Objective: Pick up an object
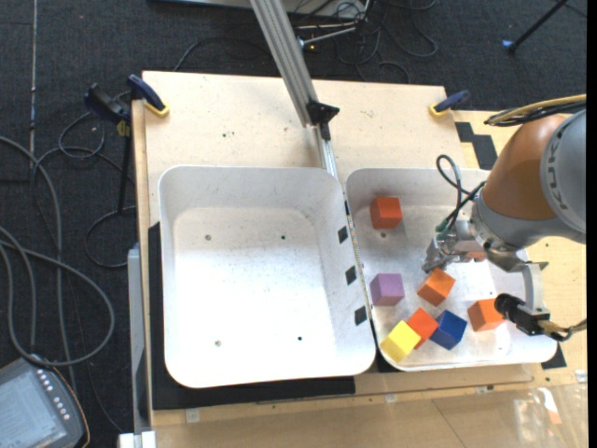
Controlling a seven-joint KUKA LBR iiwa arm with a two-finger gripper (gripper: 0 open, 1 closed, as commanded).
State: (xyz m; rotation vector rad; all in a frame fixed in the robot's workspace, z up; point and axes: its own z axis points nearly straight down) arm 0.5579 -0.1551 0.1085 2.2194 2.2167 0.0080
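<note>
The right bin (410, 187) holds several small blocks. An orange-red block (386, 212) lies near its back. A purple block (387, 288) sits by the divider. A yellow block (401, 340), a small orange block (423, 323) and a blue block (450, 329) cluster at the front. Another orange block (485, 314) lies at the front right. My gripper (442, 260) hangs low over the right half of this bin, directly above a tilted orange block (436, 287). Its tips sit at that block's upper edge.
The left bin (187, 194) stands beside the right one, sharing the middle wall. A slanted metal rail (284, 49) crosses the back of the bench. Blue-and-yellow clamps (149, 96) grip the bench's back corners. Cables lie on the floor at left.
</note>
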